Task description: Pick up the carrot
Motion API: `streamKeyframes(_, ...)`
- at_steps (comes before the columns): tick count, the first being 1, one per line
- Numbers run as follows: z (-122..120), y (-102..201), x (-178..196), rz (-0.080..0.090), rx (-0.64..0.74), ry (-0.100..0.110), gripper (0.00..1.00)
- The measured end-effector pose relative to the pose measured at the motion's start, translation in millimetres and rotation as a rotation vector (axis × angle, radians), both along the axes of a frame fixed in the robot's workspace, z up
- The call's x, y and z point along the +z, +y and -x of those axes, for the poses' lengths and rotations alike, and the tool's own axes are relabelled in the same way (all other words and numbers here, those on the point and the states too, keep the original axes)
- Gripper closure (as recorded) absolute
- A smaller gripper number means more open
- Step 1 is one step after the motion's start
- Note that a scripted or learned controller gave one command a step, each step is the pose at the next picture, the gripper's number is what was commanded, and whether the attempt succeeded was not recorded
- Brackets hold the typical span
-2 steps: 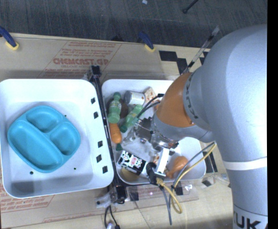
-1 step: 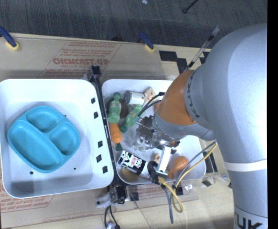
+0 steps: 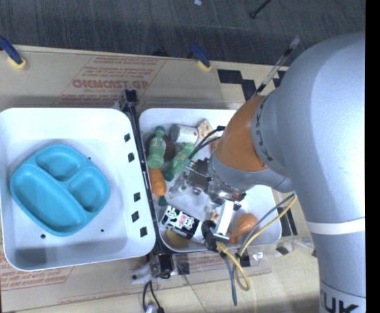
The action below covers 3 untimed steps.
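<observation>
Carrot (image 3: 157, 182) lay at right bin's (image 3: 152, 121) left wall; gripper (image 3: 190, 184) just beside it, jaw state indiscernible; brown bench (image 3: 79, 77) beneath.

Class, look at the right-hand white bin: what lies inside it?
The right bin holds an orange carrot by its left wall, green bottles, a small can and a black-and-white patterned item. The gripper covers the middle.

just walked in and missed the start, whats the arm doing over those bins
The grey arm reaches in from the right, and its gripper is down in the right bin, among a clutter of small items. The carrot lies by that bin's left wall, just left of the gripper, not visibly held. Green bottles sit just above it. The left bin holds a blue divided plate.
</observation>
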<state>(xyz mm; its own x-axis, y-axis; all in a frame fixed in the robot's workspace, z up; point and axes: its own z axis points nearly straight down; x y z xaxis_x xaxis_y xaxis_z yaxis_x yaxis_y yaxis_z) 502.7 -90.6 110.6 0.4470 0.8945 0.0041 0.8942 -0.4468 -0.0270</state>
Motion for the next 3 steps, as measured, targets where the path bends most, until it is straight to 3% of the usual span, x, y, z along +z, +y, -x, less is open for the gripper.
streamKeyframes(1, -26.6, -8.5, -20.2, 0.018, -0.462, -0.009, 0.0)
streamKeyframes(2, -61.6, -4.5, -19.6, 0.021, -0.72, -0.004, 0.0)
streamKeyframes(3, -124.7, 4.5, 86.2, 0.017, -0.844, -0.014, 0.0)
